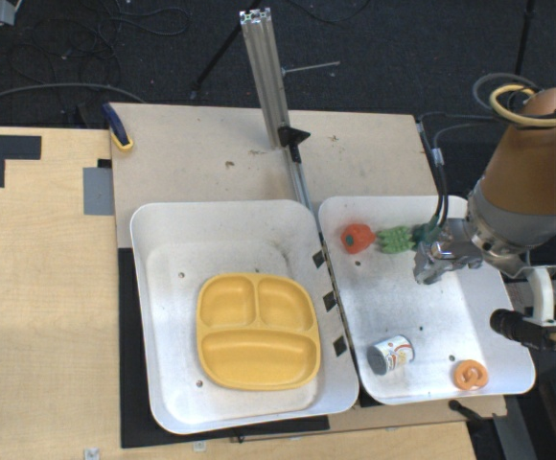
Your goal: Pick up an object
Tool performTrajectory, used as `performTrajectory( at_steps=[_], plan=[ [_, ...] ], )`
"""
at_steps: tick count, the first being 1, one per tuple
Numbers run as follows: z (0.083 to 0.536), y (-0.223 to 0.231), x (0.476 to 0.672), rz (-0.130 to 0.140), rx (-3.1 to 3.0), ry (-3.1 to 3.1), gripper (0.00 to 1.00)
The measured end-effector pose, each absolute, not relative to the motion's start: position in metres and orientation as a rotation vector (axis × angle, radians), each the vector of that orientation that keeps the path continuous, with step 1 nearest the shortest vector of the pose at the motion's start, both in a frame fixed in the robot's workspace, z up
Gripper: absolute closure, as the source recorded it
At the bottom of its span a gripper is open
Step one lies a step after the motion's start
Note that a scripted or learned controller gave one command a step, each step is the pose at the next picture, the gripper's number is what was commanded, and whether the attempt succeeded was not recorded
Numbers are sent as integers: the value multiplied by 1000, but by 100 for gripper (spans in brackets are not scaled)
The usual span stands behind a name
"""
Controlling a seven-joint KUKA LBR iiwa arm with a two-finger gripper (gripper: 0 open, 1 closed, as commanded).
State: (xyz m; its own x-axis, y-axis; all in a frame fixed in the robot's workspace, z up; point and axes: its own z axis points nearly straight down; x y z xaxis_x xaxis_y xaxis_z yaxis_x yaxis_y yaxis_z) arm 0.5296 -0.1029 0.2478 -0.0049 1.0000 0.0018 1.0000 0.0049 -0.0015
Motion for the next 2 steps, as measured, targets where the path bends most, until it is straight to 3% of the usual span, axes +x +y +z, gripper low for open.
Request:
performTrajectory(
  at_steps=[2],
  plan=[
    [252, 0, 564, 0, -2215, -2225, 100]
  ],
)
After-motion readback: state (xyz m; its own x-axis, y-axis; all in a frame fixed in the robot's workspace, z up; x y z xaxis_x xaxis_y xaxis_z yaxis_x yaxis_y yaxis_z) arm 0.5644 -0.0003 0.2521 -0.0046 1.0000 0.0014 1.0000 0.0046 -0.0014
